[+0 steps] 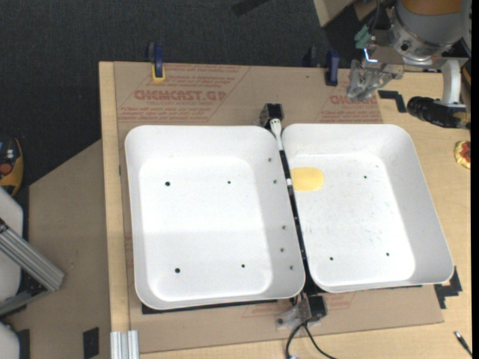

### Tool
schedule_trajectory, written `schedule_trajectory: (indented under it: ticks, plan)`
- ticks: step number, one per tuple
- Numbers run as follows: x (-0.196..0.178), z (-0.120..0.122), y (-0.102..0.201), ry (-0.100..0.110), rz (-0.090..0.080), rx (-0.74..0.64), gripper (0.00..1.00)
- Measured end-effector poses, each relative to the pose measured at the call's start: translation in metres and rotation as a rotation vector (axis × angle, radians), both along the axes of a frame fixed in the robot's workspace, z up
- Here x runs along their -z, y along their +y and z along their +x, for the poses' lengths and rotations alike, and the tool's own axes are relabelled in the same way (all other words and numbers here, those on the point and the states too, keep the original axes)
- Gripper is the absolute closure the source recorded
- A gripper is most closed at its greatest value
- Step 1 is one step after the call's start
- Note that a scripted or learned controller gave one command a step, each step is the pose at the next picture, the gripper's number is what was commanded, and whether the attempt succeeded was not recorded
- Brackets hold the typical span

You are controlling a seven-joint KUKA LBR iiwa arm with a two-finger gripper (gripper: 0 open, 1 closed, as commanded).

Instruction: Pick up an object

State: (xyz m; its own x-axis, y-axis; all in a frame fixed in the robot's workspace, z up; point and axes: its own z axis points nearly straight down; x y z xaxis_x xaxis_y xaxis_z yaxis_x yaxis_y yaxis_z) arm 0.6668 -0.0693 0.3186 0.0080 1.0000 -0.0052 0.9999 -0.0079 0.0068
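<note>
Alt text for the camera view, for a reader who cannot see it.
A small yellow object lies in the right white bin, near its left wall, beside the left white bin. The gripper hangs beyond the right bin's far rim, over the brown board, apart from the object.

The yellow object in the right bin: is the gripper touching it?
Apart. The camera view shows the gripper above the bench beyond the right bin, with bare bin floor and rim between it and the yellow object.

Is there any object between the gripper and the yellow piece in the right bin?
Nothing visible does. The gripper hangs above the bench behind the right bin; the yellow piece lies alone by that bin's left wall.
</note>
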Motion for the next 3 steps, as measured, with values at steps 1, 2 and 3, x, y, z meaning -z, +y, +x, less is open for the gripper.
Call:
schedule_trajectory:
  ticks: [1,2,3]
  plan:
    - [0.062,-0.001,0.041,0.013,0.007,-0.011,1.0]
    - [0.027,-0.006,0.054,0.001,0.005,-0.01,1.0]
    - [0.004,0.001,0.064,0.0,0.005,-0.01,1.0]
